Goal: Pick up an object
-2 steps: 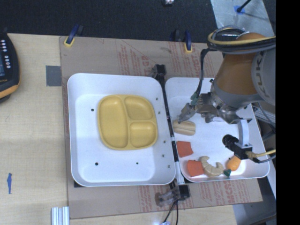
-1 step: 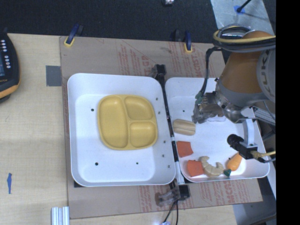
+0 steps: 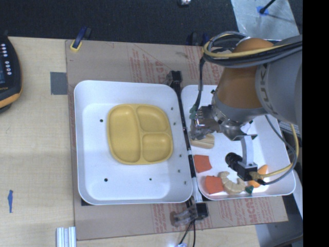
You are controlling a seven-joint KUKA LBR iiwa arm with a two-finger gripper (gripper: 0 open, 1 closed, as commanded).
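Camera view, looking down at a slant: right under the claw (image 3: 199, 130) sits a pale tan block (image 3: 202, 142), lying in the near-left part of the right bin (image 3: 288, 153), close to the wall between the two bins. The claw's tip is just above the block's upper edge, maybe touching it; whether the block sits between the fingers I cannot tell, and whether they are spread or pressed together I cannot tell either, since the wrist body covers them.

Below the claw lies an orange-red square piece (image 3: 202, 163), and further down a second orange-red piece (image 3: 213, 184) beside a curved cream piece (image 3: 232, 183). Off to the lower right of the claw, a small orange item (image 3: 262, 170) and a dark fitting with a cable (image 3: 239, 164).

To the claw's left, across the divider, the left bin (image 3: 90, 138) carries a yellow divided plate (image 3: 140, 133) with three compartments, resting flat in its middle.

Both bins stand on a brown cardboard sheet (image 3: 128, 60) on the light wooden worktop (image 3: 31, 153). A blue clip (image 3: 78, 39) grips the sheet's far-left corner, and a black and orange control pendant (image 3: 8, 71) lies at the far left edge. Dark floor runs behind.

Arm (image 3: 257, 81) comes in from the right, orange band bulking above the wrist, cables looped over it, wrist angled down and to the left.
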